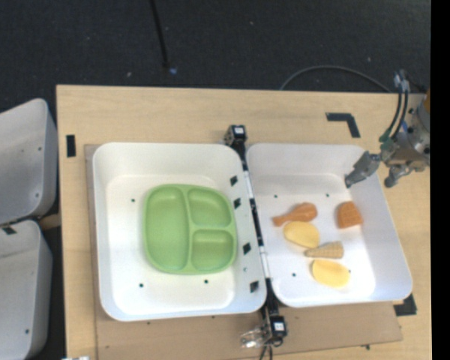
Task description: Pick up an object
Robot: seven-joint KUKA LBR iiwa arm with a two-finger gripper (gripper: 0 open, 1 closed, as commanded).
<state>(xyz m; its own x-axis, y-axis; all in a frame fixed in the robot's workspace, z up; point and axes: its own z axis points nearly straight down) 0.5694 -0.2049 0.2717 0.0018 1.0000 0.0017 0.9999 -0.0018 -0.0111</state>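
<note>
So the gripper (378, 169) is sitting up at the far right corner of the right bin (382, 276), right over its rim, coming in from the right side with some cables trailing behind it. Its two fingers (358, 172) look spread apart with nothing between them, so it's not carrying anything. All the stuff to pick is down in the right bin, well apart from the gripper: an orange carrot-shaped piece (296, 214) toward the bin's left middle, a small orange chunk (349, 215) off to its right and the closest thing to the gripper, a pale yellow piece (301, 235) just below the carrot one and nearly touching it, a tan cone-looking thing (325, 251) lying on its side just below that, and another yellow piece (331, 274) nearest the front edge, right beside the cone. Can't really say what kind of food toys they are, too small and blurry. The left bin (112, 276) has a green divided plate (188, 228) lying flat in the middle, three compartments, nothing in them as far as I can see. The two bins sit side by side touching along the middle seam, with little black clips down the join, on a light wooden desk (172, 115). There's a black cable (322, 72) looping across the back right of the desk, and a couple of white panels (15, 163) off to the left of it.
</note>
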